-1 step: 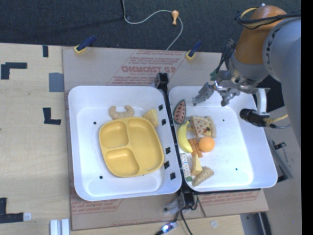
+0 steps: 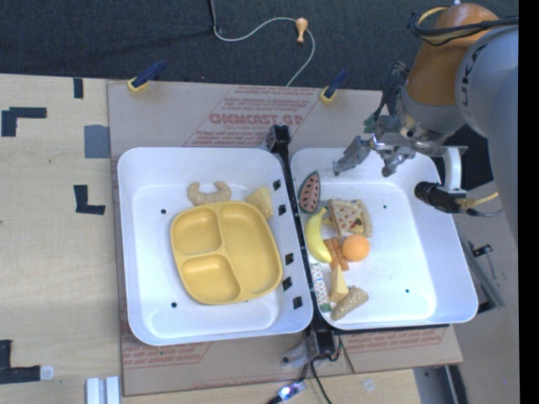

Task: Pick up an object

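My gripper [image 2: 370,160] hangs over the back edge of the right bin [image 2: 421,251], its two grey fingers spread apart with nothing between them. Toy food lies heaped along that bin's left side: a watermelon slice [image 2: 309,192], a banana [image 2: 317,237], a waffle-like piece [image 2: 349,217], an orange ball [image 2: 356,248], a carrot stick [image 2: 336,256], a wrapped bar [image 2: 319,284] and a cone [image 2: 349,302]. The gripper is behind and to the right of this heap, apart from it.
The left bin [image 2: 139,251] holds a yellow divided tray [image 2: 226,252], a tan pretzel-shaped piece [image 2: 208,194] and a pale yellow wedge [image 2: 260,200]. A black divider with clips [image 2: 290,225] runs between the bins. A cable [image 2: 253,32] lies on the dark floor behind.
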Tool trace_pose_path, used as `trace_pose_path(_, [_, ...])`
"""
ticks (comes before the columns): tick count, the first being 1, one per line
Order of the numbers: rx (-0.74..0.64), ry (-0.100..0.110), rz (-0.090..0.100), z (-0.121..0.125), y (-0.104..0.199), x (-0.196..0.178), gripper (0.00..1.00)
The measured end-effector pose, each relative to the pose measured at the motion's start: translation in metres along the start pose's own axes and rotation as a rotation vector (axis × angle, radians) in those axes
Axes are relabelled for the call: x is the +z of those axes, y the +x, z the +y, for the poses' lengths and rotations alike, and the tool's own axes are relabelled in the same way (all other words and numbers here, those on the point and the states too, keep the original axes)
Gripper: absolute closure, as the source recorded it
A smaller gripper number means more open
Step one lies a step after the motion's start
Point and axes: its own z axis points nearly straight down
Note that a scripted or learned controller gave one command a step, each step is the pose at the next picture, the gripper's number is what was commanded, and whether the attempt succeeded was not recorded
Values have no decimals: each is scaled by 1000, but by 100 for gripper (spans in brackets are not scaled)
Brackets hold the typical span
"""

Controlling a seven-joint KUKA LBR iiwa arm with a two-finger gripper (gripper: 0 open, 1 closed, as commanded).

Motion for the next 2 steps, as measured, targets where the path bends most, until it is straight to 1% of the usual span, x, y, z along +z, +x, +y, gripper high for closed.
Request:
trace_pose_path(1, [0, 4, -1, -2, 11, 55, 0])
trace_pose_path(2, [0, 1, -3, -12, 6, 106, 0])
